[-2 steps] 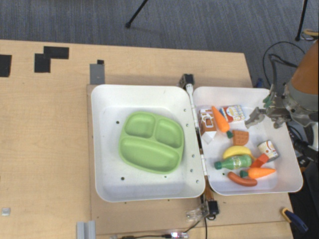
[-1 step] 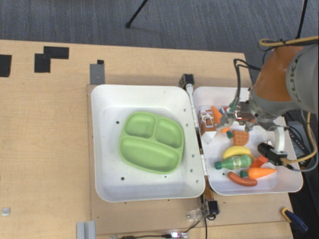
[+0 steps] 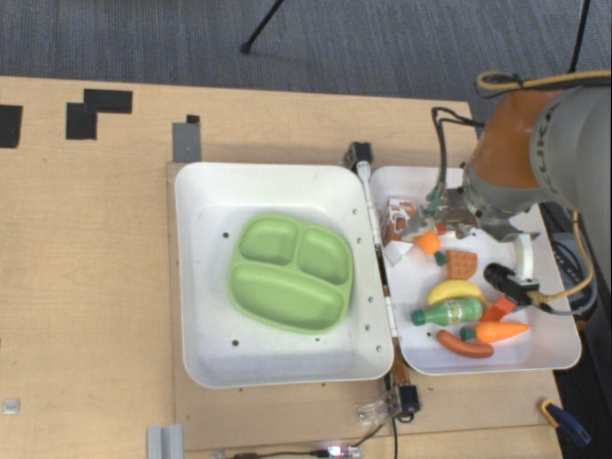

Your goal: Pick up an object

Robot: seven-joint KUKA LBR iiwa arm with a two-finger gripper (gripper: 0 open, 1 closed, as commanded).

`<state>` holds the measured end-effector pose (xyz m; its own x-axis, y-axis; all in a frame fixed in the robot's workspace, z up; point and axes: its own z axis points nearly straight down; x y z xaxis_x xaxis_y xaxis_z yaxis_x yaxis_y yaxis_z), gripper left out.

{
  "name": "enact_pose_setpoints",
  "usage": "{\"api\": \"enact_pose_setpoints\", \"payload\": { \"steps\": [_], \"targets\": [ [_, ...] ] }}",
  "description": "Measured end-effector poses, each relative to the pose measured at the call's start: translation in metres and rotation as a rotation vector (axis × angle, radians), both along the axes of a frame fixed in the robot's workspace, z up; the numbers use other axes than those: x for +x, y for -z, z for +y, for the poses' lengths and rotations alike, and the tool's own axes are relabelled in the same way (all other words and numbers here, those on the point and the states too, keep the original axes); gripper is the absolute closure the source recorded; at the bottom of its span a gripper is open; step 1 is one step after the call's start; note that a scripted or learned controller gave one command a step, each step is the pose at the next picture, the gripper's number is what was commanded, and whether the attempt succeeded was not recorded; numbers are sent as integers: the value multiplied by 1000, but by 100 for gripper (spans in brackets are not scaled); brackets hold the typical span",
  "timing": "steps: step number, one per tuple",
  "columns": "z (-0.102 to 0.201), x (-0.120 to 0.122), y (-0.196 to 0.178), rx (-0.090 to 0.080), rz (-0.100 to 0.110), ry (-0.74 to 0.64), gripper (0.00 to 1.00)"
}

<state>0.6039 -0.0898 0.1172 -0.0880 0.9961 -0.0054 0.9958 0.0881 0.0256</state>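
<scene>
Small orange piece [image 3: 427, 242] lies just below the fingers [image 3: 430, 220] in the right bin [image 3: 564, 352]; their state is unclear.

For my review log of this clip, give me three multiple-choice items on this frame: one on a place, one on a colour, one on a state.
1. Where does the divided plate lie?
A. In the left bin
B. In the right bin
C. On the bench outside the bins

2. What colour is the divided plate?
A. White
B. Green
C. Orange

3. How does the toy bottle rest?
A. Upright
B. On its side among the toy food
C. Stacked on the plate

Answers:
1. A, since the plate sits within the left bin's walls, while the toys are in the right bin.
2. B, as it is light green against the white bin floor.
3. B, for its length runs flat along the bin floor, between the banana and the sausage.
</scene>
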Motion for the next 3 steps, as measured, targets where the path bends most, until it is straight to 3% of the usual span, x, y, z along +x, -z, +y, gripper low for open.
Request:
{"api": "enact_pose_setpoints", "payload": {
  "steps": [3],
  "targets": [
    [0, 1, 1, -8, -3, -289, 0]
  ]
}}
